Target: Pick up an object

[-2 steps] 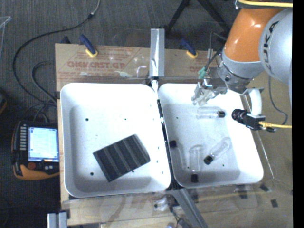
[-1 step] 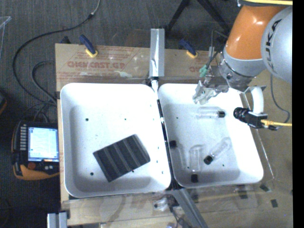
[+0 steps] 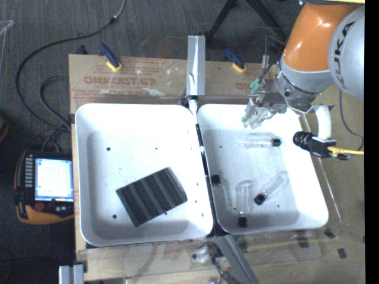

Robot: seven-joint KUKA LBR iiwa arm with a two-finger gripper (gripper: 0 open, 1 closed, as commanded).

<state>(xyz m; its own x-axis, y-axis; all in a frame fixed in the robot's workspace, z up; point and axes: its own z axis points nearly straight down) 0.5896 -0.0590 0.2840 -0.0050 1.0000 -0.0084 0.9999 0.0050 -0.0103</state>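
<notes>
My gripper [image 3: 256,116] hangs over the far part of the right bin [image 3: 308,215], below the orange band of the arm. Just in front of it lies a clear plastic vial with a black cap [image 3: 262,141]. Two more clear vials lie nearer the front of that bin: one slanted with a black cap [image 3: 269,188], one pointing front to back [image 3: 241,201]. A small black cap [image 3: 215,179] sits by the bin's left wall. In the left bin [image 3: 89,176] a dark ribbed rectangular block [image 3: 151,196] lies flat.
A metal strip [image 3: 195,67] stands behind the divide between the bins. Blue clamps [image 3: 109,57] hold the cardboard backing. A handheld pendant with a lit screen [image 3: 46,185] rests on the floor at left. A black cable connector [image 3: 308,141] sticks out at the right bin's right rim.
</notes>
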